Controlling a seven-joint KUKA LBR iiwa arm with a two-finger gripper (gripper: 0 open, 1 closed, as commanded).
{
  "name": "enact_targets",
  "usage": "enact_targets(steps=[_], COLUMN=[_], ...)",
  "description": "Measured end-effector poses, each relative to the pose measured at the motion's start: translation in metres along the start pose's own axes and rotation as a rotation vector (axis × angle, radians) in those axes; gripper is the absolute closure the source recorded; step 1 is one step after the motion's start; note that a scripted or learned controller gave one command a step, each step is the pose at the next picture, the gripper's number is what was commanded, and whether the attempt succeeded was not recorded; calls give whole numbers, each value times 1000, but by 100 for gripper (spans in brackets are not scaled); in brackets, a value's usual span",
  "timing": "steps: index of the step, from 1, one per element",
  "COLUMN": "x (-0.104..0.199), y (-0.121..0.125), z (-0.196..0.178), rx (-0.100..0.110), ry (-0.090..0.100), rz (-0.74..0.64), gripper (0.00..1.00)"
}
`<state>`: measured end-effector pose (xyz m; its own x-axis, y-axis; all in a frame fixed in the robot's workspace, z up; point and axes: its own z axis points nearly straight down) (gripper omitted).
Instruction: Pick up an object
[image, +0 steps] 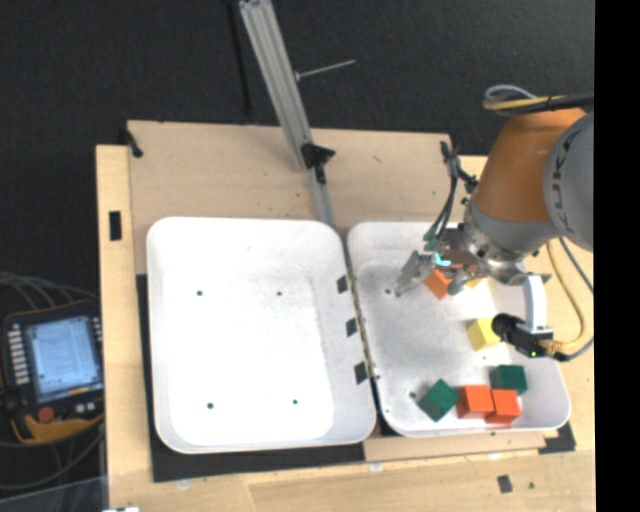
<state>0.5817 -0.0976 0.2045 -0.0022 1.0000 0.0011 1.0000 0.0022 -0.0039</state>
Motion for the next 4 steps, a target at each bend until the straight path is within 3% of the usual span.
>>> enact_targets(steps=[1, 3, 4], x=[0, -9, -11], y=[1, -3, -2], z=[-2, 96, 107], rx=[-5, 1, -4], ry=[-1, -3, -3], rz=[2, 4, 5], gripper=[0, 0, 0])
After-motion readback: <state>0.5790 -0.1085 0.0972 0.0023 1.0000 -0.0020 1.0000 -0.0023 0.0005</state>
